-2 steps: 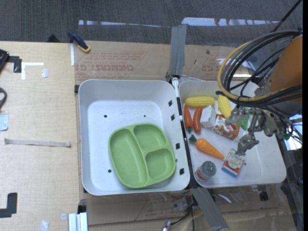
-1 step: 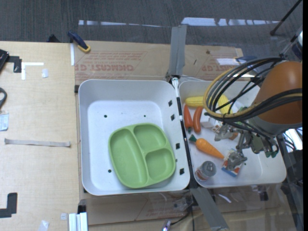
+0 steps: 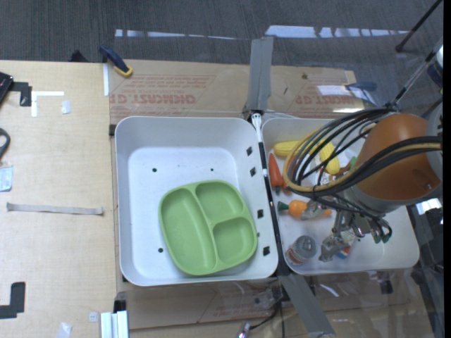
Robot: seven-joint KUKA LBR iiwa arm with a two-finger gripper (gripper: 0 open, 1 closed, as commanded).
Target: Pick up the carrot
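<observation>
Hovering hand (image 3: 337, 243) near carrot (image 3: 299, 207)

The left bin (image 3: 134, 189) is white and carries a light green divided plate (image 3: 208, 225). In the white right bin (image 3: 394, 255) lie an orange carrot (image 3: 301, 207), a red-orange piece (image 3: 275, 172) and a yellow item (image 3: 287, 148). The arm's band (image 3: 394, 157) is orange, its cables (image 3: 331, 143) black and yellow.

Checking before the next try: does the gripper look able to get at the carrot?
Probably yes: the carrot lies uncovered in the right bin, just left of the gripper, with only cables overhead.
</observation>
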